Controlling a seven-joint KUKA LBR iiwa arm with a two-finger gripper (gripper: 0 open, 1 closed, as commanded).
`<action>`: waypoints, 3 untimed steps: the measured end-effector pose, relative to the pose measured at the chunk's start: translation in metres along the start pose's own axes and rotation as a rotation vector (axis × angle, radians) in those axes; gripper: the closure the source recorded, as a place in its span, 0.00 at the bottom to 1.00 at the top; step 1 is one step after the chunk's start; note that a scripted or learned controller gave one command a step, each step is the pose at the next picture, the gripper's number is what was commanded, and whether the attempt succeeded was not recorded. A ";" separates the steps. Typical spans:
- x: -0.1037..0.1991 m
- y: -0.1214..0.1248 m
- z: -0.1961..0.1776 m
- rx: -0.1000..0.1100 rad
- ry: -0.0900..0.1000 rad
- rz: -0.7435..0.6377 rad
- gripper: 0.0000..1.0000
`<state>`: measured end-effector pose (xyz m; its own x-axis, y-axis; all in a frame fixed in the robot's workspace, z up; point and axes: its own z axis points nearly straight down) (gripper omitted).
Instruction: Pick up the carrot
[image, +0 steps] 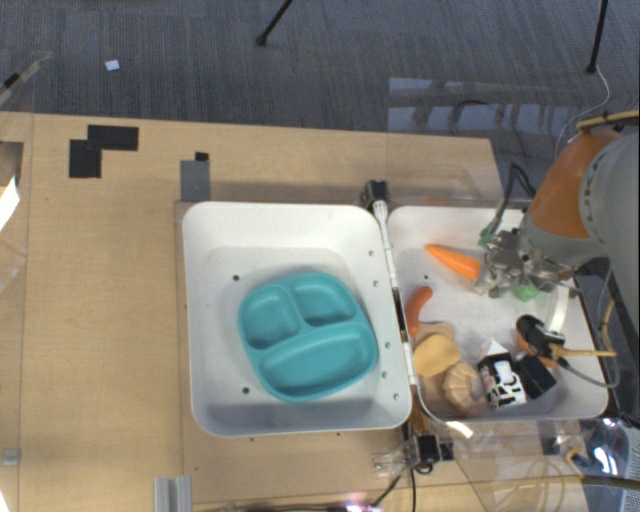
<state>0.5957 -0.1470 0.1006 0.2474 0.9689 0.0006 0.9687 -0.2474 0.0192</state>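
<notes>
The orange carrot (453, 262) lies on the floor of the right bin (440, 225), near its back wall, pointing left. My gripper (497, 276) hangs just right of the carrot's thick end, low over the bin floor. Nothing can be made out between its fingers. The grey arm with its orange band (562, 195) comes in from the right edge.
The left bin (215, 400) holds a teal divided plate (305, 336). In the right bin lie a small red sausage (418, 301), a yellow piece (435, 354), a tan round piece (461, 385), a black-and-white object (505, 381) and something green (524, 292) under the gripper.
</notes>
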 end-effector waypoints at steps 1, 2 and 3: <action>0.000 0.000 0.001 0.001 0.000 -0.002 0.00; 0.007 0.035 0.015 0.016 0.004 0.010 0.00; 0.008 0.038 0.001 0.006 0.001 -0.003 1.00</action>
<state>0.6340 -0.1490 0.1000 0.2442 0.9697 0.0015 0.9696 -0.2442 0.0127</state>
